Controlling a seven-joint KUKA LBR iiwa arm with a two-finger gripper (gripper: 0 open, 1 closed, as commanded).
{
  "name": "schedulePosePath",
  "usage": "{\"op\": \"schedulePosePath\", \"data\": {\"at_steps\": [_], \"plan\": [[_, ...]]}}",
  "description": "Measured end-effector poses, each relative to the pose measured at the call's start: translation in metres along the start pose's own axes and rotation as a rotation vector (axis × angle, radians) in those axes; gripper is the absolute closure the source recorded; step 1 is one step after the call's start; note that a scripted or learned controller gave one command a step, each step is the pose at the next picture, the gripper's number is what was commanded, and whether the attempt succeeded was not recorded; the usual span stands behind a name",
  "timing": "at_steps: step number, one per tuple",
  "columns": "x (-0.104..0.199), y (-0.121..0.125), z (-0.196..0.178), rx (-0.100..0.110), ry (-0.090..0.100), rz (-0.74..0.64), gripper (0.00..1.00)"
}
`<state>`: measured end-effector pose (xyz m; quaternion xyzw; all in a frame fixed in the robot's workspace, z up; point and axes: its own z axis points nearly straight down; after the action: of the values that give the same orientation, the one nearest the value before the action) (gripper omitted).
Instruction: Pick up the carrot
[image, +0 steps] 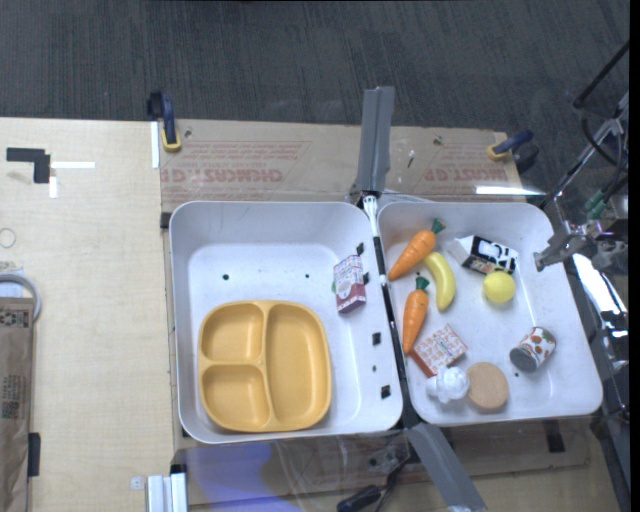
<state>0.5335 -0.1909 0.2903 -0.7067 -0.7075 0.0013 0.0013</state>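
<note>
Two orange carrots with green tops lie in the right bin (575, 395) near its left wall. One carrot (411, 254) slants from lower left to upper right. The other carrot (414, 316) lies just below it, pointing toward the front. The gripper (556, 252) hangs at the right bin's right rim, well to the right of both carrots and apart from them. Nothing is seen held in it.
A banana (441, 279), a lemon (499, 287), a black-and-white pack (489, 254), a small can (533, 349), a round tan disc (488, 386), a white lump (449, 383) and a red-white box (438, 347) share the right bin. The left bin (195, 240) holds a yellow divided plate (265, 364) and a small carton (349, 283).
</note>
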Motion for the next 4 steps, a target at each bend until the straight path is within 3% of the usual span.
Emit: {"op": "schedulePosePath", "data": {"at_steps": [1,2,3,4], "plan": [[-0.031,-0.021,0.079,-0.001,0.000,0.084,0.00],[-0.022,-0.049,0.165,0.000,0.002,0.179,0.00],[-0.025,-0.055,0.149,-0.002,0.003,0.309,0.00],[-0.024,-0.054,0.149,-0.002,0.003,0.310,0.00]]}}
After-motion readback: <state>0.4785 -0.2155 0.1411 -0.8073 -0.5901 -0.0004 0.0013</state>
